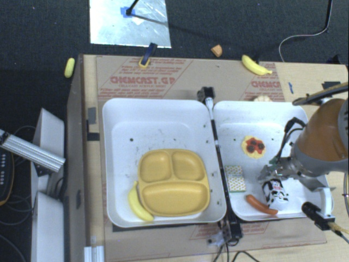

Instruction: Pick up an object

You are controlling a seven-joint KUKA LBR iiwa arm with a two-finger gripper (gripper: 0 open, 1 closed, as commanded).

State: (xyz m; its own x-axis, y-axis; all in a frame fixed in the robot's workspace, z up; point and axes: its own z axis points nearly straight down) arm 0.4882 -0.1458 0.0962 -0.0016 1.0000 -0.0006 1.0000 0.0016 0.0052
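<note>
A: Position logged. The gripper (271, 173) is seen low inside the right bin (256, 105), with the arm reaching in from the view's right. Whether it is released or clenched cannot be told; the wrist is seen from above and the tip is lost in dark clutter.

B: Nearest candidate?

A: A black-and-white figure (276, 192) is noted just beside the gripper, on its lower-frame side, possibly touching. No grasp can be confirmed; nothing is seen held.

B: Other items relative to the gripper?

A: A red sausage (262, 204) lies past the figure, near the bin's front wall. A checkered pad (235, 178) is near on the left. A small pizza disc (253, 146) is set up-frame and slightly left, apart.

B: Why this approach?

A: It is judged that the figure was chosen because it stands taller than the flat items. The sausage close by could be nudged.

B: Left bin (158, 105)?

A: Well apart from the gripper; a yellow divided tray (173, 182) and a banana (139, 205) are recorded there.
</note>
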